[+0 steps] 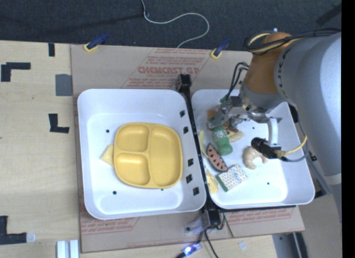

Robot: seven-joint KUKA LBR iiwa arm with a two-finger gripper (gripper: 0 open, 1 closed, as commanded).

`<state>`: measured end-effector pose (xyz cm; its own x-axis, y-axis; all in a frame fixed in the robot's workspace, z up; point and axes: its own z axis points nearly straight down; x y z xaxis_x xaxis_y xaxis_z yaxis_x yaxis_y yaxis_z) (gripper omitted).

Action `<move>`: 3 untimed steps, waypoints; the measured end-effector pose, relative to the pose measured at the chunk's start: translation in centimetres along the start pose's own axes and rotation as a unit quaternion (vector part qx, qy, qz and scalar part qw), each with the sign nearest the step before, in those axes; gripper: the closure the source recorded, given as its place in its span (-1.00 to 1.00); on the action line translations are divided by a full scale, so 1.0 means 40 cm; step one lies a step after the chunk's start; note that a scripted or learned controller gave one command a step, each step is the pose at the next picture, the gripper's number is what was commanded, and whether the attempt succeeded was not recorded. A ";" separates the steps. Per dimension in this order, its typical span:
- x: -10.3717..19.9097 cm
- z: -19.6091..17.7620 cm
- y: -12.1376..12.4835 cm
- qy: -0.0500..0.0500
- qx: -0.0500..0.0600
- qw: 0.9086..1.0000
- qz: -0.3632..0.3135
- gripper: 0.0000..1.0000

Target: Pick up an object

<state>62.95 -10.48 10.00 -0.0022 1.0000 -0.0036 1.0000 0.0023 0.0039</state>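
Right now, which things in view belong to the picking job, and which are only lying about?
Belong to the job:
- claw, low in the right bin
- green item
- watermelon slice
- croissant
- patterned packet

Only lying about:
- yellow divided plate in the left bin
- white cable
- blue clamps

The grey arm point(316, 90) reaches in from the right, its end effector point(222, 117) pointed downward.

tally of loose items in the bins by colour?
Yellow: 2, divided plate, small piece by the divider
Green: 1, green item
Red-brown: 1, slice
Cream: 1, croissant-like piece
Patterned: 1, packet
Total: 6
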 end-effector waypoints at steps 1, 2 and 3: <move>0.026 -0.121 0.001 0.002 0.001 1.000 0.000 1.00; 0.031 -0.229 -0.003 0.002 0.000 1.000 0.000 1.00; 0.033 -0.317 0.000 0.002 0.001 1.000 0.000 1.00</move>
<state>62.90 -9.12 22.66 -0.0020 1.0000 -0.0001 1.0000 0.0020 0.0028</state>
